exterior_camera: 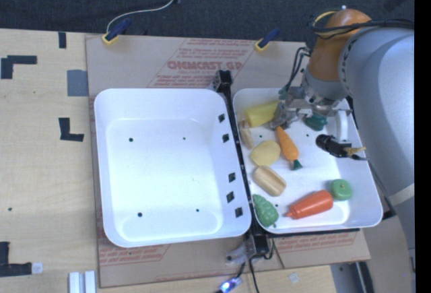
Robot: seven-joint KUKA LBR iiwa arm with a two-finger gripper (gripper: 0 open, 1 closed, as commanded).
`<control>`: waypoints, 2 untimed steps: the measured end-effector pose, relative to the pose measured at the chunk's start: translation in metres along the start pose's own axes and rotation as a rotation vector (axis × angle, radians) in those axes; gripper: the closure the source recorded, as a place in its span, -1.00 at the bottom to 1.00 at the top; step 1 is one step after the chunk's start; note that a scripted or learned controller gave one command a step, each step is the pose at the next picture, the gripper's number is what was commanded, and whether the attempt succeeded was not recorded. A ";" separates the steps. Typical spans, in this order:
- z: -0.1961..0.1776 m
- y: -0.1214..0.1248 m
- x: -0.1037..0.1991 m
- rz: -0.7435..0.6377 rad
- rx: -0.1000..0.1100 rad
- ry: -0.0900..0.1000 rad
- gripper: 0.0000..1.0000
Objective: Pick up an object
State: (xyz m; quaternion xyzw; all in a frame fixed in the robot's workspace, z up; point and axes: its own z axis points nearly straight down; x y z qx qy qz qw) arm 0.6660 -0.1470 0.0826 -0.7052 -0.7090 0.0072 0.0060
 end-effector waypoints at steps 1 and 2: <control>-0.110 0.004 0.066 -0.003 -0.030 0.003 1.00; -0.110 -0.037 0.103 0.001 -0.017 0.002 1.00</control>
